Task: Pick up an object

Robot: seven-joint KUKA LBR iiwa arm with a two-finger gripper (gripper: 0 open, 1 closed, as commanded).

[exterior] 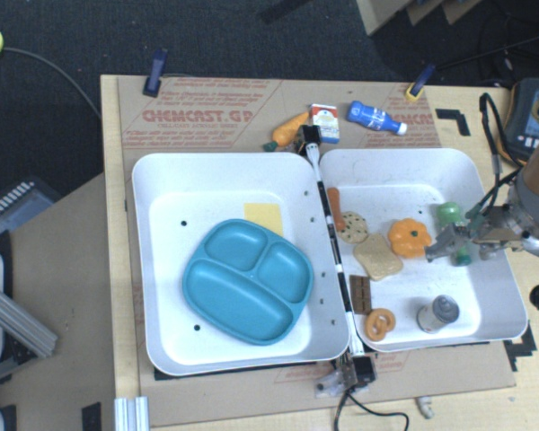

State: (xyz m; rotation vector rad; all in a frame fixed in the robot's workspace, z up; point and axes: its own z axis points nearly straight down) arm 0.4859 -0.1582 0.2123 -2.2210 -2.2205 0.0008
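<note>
Nothing is lifted yet. My claw hangs low in the right bin, just beside the pumpkin and near a green piece by the far wall. Whether it is spread or pinched I cannot tell; the tips blur into the dark shape around them, and I see nothing between them. The whole grasp and lift remain. The pumpkin looks like the nearest candidate: small, round, orange, ribbed, with a short stem, standing upright mid-bin, touching a pale biscuit on its left.
</note>
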